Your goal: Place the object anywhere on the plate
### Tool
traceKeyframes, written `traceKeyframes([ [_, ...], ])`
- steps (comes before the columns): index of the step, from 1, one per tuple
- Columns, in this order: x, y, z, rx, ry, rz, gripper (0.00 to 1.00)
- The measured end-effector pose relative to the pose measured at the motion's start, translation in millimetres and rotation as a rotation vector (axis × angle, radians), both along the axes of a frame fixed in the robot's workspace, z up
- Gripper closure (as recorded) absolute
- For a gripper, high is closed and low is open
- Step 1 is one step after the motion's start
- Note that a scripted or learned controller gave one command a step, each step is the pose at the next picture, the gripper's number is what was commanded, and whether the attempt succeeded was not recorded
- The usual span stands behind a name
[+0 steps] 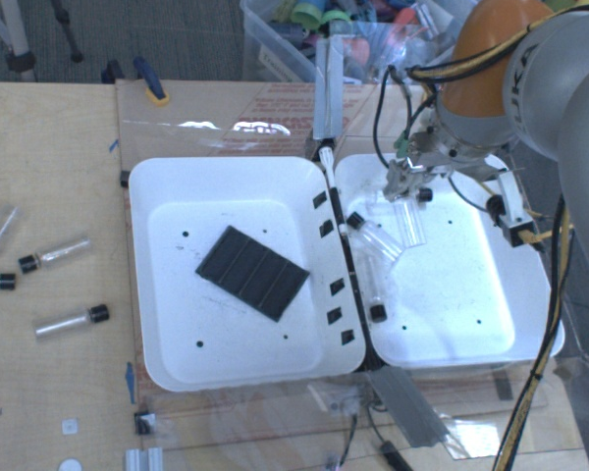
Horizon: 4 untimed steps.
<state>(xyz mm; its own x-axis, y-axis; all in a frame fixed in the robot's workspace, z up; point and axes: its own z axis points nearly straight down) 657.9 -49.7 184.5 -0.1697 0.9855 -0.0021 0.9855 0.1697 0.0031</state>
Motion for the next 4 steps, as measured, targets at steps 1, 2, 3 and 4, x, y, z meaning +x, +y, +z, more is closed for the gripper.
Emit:
traceKeyframes([
  [1,9,56,-1,0.001,0.002,-0.321,1.0],
  [2,9,103,93,0.001,0.0,0.043,1.0],
  [3,8,172,18,0.002,0.007,0.386,1.0],
  [4,9,183,40,-0.002,-0.003,1.161,1.0],
])
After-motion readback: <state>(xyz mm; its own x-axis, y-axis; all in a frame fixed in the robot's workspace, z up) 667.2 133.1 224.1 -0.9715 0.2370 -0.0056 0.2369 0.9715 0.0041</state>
